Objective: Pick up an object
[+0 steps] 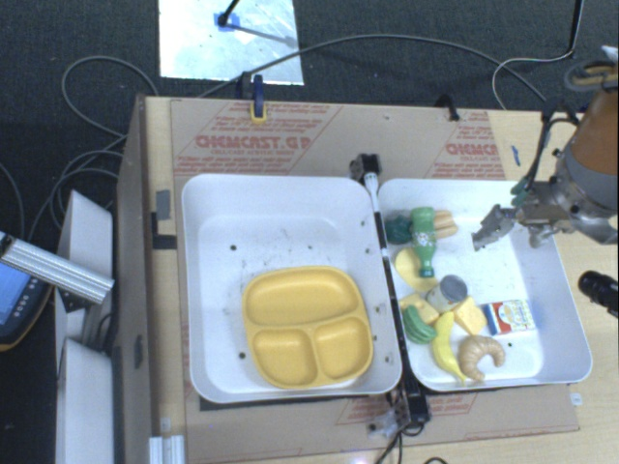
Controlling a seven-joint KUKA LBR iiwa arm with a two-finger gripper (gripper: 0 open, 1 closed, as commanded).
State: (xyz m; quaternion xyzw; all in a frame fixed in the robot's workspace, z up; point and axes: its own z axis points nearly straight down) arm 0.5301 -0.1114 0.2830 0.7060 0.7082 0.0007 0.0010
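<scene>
We see the pincer at the end of the grey arm, over the top right part of the right bin. It is too small and dim for us to tell if it is wide or narrow, and we see nothing in it.

Just to its left lie the toys we could pick up. A green bottle lies near the bin's top left, with a tan piece beside it. Lower down we see a small grey can, a yellow banana, a brown croissant and a little white box. They sit close in a heap, some touching.

The left bin holds a yellow tray with three parts.

Both bins rest on a counter covered in brown board with red letters. Cables curl over the dark floor, and a shiny sheet lies at the top.
</scene>
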